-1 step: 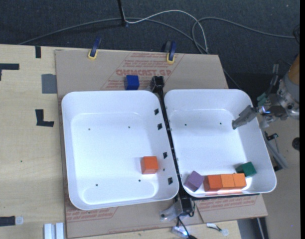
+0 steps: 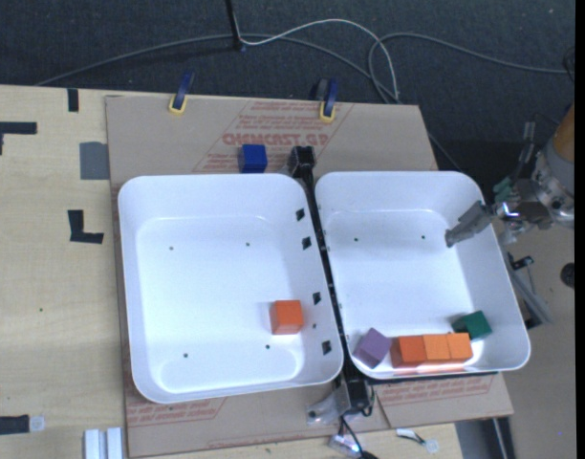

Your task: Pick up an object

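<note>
Small blocks are the things to pick. In the right bin (image 2: 422, 194), along its near wall, a purple block (image 2: 372, 347) sits beside a row of orange blocks (image 2: 432, 350), with a green block (image 2: 475, 326) just behind the row's right end. A lone orange cube (image 2: 287, 316) rests in the left bin (image 2: 211, 194), well apart from everything else. All look light, rigid and hard-edged, likely easy to pinch across two flat opposite sides; the lone cube seems the easiest, while the row is crowded and tight against the wall. The end effector (image 2: 465, 226) hangs over the right bin's far right rim, away from the blocks; whether it is wide or narrow cannot be told, and nothing shows in it. Both bins sit on a cardboard sheet (image 2: 369, 127) held by clamps (image 2: 182, 94), with a blue cube (image 2: 253, 158) on it, on a pale wooden surface (image 2: 44, 256). Beyond lies dark carpet (image 2: 101, 17) crossed by cables (image 2: 302, 32)
</note>
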Robot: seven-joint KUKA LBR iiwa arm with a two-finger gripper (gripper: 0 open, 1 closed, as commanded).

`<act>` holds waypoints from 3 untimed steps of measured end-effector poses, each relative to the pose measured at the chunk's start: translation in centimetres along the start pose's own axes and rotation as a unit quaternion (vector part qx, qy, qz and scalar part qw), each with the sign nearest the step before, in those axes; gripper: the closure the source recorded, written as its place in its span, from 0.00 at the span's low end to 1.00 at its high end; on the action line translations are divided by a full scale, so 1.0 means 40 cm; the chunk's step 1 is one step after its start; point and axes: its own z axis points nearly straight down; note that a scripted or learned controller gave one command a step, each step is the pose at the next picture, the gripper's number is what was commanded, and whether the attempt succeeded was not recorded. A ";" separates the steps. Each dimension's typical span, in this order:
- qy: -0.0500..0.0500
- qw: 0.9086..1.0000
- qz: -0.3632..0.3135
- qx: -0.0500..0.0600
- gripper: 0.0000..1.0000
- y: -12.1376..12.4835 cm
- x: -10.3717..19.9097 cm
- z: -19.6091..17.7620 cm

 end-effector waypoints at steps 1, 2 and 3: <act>0.001 1.000 0.000 0.002 0.00 -0.024 -0.011 0.125; 0.000 1.000 0.000 0.002 0.00 -0.004 -0.010 0.242; 0.000 1.000 0.000 0.002 0.00 -0.013 -0.014 0.350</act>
